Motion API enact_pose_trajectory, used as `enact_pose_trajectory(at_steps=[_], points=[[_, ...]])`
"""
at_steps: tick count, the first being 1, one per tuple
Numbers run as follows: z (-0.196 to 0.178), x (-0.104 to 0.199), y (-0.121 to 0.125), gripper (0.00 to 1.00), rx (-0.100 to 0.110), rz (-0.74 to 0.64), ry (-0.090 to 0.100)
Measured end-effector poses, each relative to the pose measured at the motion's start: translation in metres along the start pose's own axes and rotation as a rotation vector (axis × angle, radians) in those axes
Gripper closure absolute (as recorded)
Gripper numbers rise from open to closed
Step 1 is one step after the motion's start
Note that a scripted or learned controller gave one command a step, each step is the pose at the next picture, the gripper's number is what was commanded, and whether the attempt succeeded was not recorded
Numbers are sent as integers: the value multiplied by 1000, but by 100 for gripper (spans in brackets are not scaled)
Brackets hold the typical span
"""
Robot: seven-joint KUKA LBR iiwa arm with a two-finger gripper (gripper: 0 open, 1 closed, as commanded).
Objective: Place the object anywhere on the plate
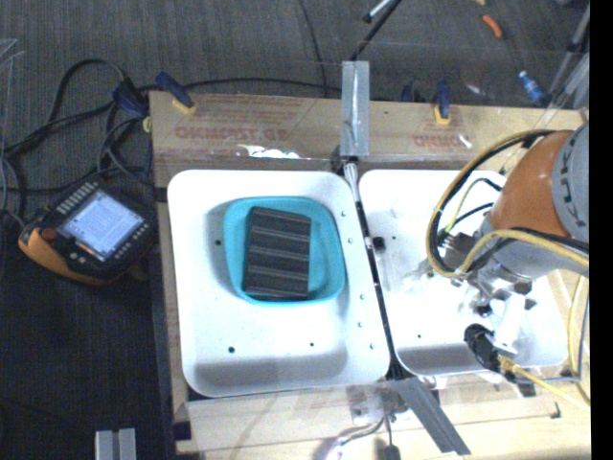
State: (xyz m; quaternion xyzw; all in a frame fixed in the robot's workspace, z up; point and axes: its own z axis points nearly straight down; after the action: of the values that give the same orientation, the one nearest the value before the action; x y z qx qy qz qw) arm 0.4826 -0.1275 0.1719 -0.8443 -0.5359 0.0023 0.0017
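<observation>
Block (278, 252): dark, ribbed, rectangular, flat on the blue plate (329, 257) in the left bin (192, 286). Arm (536, 190) is over the right bin (412, 257), at 3 o'clock from the plate. Gripper (484, 300) state cannot be told.

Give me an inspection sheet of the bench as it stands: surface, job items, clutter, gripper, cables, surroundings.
Surface: wooden bench bearing the left bin and right bin side by side.
Job's things: dark ribbed block lies flat on the teal plate in the left bin.
Clutter: small dark speck in the right bin by the divider; too small to identify.
Gripper: gripper over the right bin, away from the plate.
Cables: yellow and black cables loop off the arm; black cables on the floor, left.
Surroundings: teach pendant on the floor left of the bench; clamps on its far edge.
</observation>
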Motion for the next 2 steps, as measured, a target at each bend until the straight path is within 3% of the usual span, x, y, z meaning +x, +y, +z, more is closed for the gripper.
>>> enact_pose_trajectory(at_steps=[1, 2], points=[[58, 17, -9, 0, -14, 42, -12], [77, -55, 29, 0, -12, -245, -1]])
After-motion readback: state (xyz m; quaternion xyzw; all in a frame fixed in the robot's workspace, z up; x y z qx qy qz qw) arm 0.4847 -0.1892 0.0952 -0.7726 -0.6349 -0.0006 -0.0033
